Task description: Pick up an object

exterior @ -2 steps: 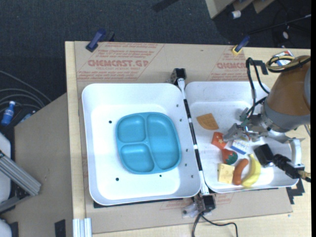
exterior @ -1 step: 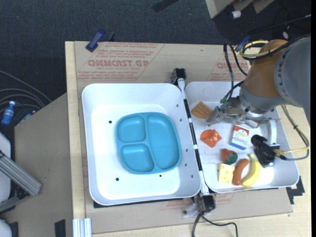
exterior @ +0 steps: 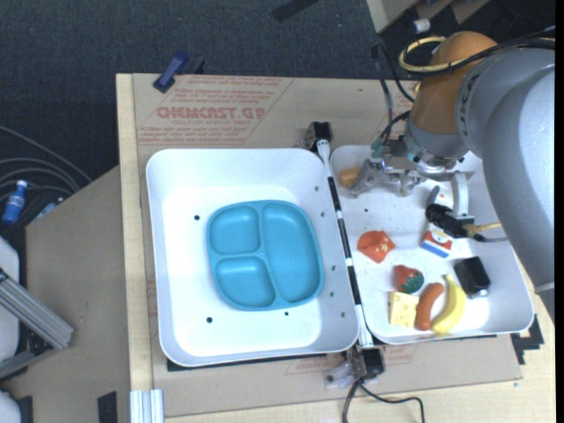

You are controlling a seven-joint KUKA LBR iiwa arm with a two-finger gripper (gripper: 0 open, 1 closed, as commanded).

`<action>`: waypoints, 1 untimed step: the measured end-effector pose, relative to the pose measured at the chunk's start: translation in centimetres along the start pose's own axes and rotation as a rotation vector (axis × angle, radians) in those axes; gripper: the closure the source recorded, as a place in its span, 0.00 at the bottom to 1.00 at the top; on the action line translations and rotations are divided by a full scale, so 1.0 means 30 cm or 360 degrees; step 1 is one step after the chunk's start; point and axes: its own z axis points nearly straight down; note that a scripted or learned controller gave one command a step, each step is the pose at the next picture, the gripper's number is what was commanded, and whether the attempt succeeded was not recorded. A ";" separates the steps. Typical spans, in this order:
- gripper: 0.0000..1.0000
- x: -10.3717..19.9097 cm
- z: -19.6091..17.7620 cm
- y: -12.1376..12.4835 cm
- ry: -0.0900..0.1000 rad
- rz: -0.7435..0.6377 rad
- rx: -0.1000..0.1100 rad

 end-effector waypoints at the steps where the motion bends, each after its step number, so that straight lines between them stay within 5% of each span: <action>1: 1.00 0.004 -0.036 0.003 0.0001 0.0000 -0.0007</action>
